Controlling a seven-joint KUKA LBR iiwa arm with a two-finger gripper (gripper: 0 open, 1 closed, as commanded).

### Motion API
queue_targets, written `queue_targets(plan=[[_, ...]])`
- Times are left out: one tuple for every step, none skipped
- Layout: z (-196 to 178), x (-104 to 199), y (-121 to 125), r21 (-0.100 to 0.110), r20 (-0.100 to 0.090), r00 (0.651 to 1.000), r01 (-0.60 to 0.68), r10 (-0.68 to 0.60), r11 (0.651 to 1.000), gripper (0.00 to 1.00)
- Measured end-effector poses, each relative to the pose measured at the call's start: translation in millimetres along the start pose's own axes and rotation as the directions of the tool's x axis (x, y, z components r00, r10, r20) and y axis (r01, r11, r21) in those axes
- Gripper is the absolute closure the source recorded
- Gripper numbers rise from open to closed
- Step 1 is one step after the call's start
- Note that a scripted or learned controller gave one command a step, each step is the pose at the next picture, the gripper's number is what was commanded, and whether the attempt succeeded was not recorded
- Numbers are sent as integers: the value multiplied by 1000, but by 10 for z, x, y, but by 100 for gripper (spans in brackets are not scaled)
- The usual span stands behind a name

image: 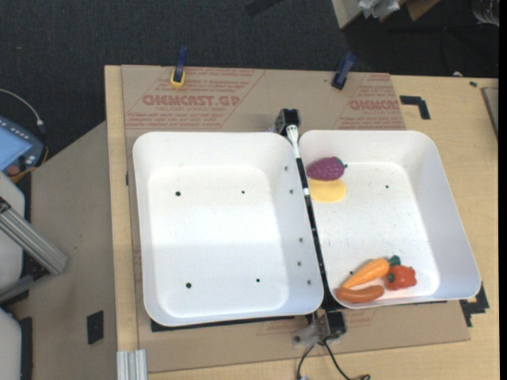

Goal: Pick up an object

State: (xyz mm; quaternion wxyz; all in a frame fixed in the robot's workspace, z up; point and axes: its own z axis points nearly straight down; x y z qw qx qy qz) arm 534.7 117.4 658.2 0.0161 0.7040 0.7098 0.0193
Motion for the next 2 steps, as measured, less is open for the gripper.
queue_targets(plan=[[-108,4,9,-5,0,1000,1,-1,1000,100],[-212,9,19,-9,-1,1000,1,-1,1000,100]])
